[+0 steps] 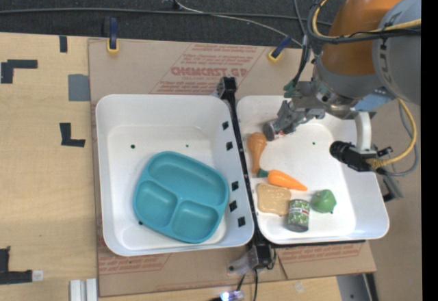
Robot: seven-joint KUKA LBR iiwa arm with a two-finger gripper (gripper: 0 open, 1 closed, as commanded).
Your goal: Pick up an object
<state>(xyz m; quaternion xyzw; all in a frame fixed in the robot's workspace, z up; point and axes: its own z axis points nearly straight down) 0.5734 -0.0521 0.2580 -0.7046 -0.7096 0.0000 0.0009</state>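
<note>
Hovering my gripper point(275, 130) over the right bin point(363, 214); grip state unclear.
Brown cardboard point(198, 67) covers the wooden counter point(41, 176); dark floor behind.

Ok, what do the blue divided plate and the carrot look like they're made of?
The blue divided plate looks like molded plastic: uniform teal color, rounded compartment ridges, a soft sheen. The carrot seems to be a plastic toy: flat, even orange with a smooth surface, though the view is too coarse to be sure.

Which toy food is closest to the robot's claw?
The tan piece by the bin divider, just below the gripper. The carrot, bread, can and green toy lie farther.
</note>
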